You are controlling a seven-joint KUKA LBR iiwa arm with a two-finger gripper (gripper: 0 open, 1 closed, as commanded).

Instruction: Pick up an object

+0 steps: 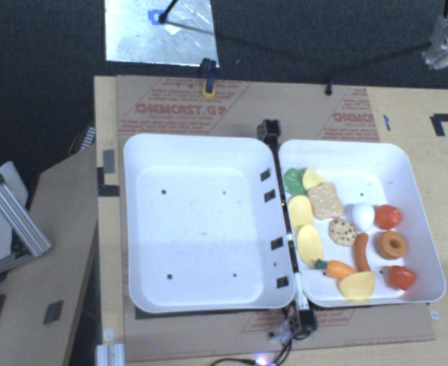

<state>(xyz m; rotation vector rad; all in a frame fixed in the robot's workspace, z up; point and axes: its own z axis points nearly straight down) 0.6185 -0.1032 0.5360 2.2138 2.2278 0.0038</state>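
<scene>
L bin (201, 227), R bin (408, 175) w/ 4 yellow pcs (309, 242), 2 biscuits (325, 200), 1 egg (362, 216), 1 doughnut (392, 244), gripper (445, 43) top R, open/closed state unclear

A single camera sits fixed high above the table (170, 97), looking down at a slant. It stands far enough back to take in both white bins, the left bin (201, 223) and the right bin (407, 197), side by side, plus dark floor (323, 21) beyond the far edge.

Dark carpet floor (40, 52), tan bench (63, 204), shiny metal sheet (132, 21)
</scene>
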